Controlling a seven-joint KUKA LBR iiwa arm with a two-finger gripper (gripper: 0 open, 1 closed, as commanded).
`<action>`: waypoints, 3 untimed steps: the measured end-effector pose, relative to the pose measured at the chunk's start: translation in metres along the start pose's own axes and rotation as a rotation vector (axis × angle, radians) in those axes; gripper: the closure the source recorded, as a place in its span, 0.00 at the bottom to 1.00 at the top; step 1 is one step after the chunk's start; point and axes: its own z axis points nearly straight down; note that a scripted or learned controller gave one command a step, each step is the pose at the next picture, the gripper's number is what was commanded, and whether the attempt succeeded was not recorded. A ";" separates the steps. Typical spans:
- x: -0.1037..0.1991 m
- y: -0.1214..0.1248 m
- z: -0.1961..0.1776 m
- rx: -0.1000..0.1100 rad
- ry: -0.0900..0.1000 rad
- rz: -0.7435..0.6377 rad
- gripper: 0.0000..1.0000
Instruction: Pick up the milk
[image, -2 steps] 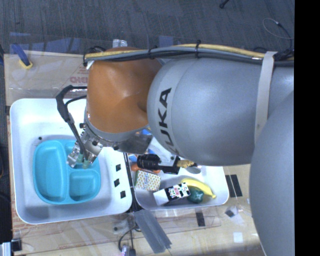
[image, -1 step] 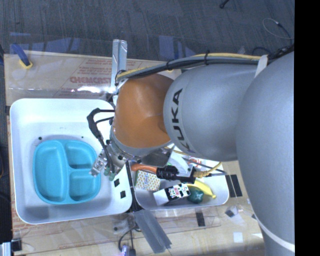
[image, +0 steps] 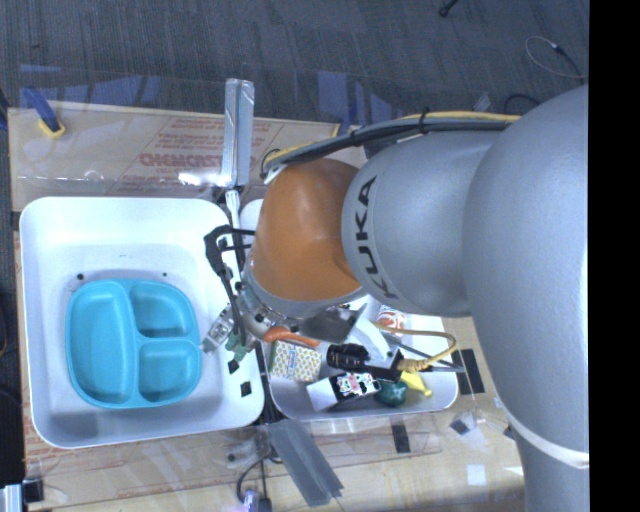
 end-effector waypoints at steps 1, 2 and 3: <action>0.049 0.047 -0.004 -0.003 -0.003 -0.015 1.00; 0.071 0.070 -0.016 -0.002 -0.003 -0.182 1.00; 0.098 0.098 -0.103 -0.004 -0.004 -0.230 1.00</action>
